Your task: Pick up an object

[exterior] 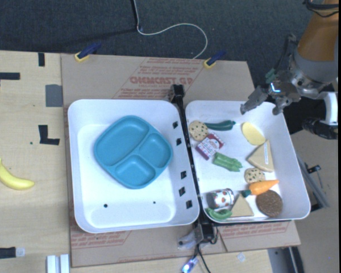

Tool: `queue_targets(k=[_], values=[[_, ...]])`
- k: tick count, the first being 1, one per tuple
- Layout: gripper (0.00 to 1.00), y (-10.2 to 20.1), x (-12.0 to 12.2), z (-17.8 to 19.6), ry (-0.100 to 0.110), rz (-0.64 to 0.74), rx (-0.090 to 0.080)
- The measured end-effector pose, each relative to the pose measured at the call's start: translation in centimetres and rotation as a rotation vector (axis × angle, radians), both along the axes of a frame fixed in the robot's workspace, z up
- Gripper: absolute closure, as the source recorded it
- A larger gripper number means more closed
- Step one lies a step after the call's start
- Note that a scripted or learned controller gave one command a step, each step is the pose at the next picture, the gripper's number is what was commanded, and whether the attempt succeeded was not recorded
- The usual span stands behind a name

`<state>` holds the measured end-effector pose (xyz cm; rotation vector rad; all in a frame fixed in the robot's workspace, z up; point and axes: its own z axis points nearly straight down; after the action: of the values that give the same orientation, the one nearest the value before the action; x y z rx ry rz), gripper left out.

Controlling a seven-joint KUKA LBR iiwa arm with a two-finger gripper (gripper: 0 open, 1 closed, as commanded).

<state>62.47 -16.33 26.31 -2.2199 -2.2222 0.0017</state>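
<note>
My gripper [265, 103] hangs open over the far right corner of the right bin [292, 158], its two dark fingers spread with nothing between them. Below it in that bin lie several toy foods: a yellow lemon-shaped piece [253, 133], a cookie [198, 130], a green pepper [219, 125], a red packet [208, 147], a green pod [227, 162], a cheese wedge [262, 156], an orange carrot [263, 186] and a brown round patty [269, 203]. The lemon piece is the nearest to the fingers.
The left bin [79, 152] holds a blue divided plate [133, 151]. A yellow banana [12, 177] lies on the bench at the far left. A white cable [170, 30] loops behind the bins. A small silver and red item [220, 198] sits at the right bin's front.
</note>
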Motion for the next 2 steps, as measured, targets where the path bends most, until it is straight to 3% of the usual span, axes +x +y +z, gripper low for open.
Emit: queue_targets(k=[1,2], values=[[0.0,8.5,-3.3,13.7,-0.017,0.009,0.002],[0.0,14.3,-8.3,14.7,-0.001,0.007,0.003]])
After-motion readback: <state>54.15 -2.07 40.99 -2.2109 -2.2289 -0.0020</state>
